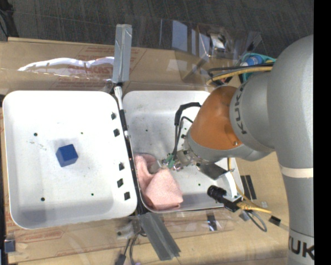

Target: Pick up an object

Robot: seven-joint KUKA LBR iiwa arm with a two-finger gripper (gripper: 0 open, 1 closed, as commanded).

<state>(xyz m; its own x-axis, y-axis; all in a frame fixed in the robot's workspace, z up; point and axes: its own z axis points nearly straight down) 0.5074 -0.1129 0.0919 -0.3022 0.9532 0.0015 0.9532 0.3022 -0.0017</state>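
A blue cube (67, 154) lies in the left bin (22, 120), left of its middle. A pink soft cloth-like thing (158, 186) is bunched in the near left corner of the right bin (154, 106). My gripper (170, 162) hangs low over the right bin, right at the upper edge of the pink thing, under the orange wrist band. Its fingertips are small and partly hidden by the wrist.
A metal divider rail (123, 142) with black clips runs between the two bins. The arm's grey body (281, 104) covers the right side of the right bin. Cardboard and clear plastic lie beyond the bins' far edge.
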